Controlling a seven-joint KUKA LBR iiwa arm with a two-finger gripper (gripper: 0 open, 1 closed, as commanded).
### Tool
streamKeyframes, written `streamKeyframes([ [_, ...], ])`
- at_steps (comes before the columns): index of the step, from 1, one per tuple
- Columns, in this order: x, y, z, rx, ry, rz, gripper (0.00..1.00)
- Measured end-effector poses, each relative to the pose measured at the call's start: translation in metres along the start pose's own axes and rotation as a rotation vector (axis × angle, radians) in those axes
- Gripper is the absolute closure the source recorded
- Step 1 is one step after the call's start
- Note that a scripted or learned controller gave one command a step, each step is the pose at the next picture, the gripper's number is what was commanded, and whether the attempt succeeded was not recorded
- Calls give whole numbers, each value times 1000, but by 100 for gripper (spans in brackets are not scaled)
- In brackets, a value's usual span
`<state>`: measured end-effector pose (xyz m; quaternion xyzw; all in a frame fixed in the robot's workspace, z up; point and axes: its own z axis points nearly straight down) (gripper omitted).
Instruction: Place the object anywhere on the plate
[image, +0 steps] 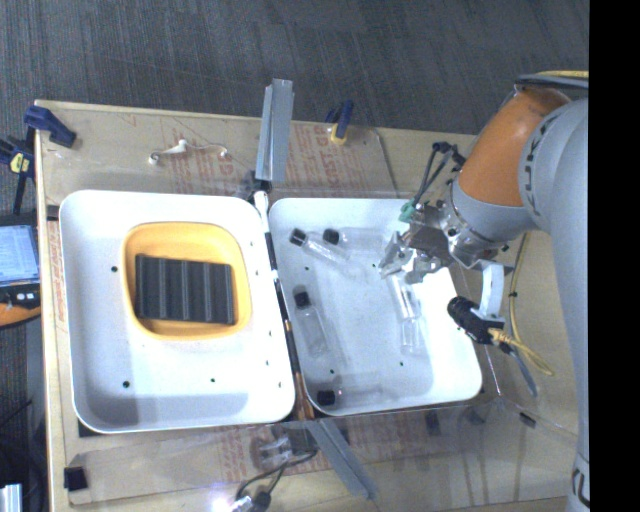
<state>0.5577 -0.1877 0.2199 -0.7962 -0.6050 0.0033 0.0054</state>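
One dark ridged object already lies on the yellow plate in the left bin. Well apart, in the right bin, the gripper reaches down with its clear fingers close together, though whether they are fully closed I cannot tell. Small black-capped clear tubes lie scattered nearby.

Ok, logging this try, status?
Gripper over right white bin, grasp unclear. Clear plastic tubes lie there. Yellow plate holds dark ridged block.
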Motion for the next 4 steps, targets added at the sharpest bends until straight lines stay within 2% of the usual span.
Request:
streamKeyframes([
  [1,42,-9,-33,-11,-3,-192,100],
  [2,106,-24,-25,-6,-4,-476,100],
  [3,230,-27,8,-9,-5,-456,100],
  [4,230,-27,7,-9,-5,-456,0],
])
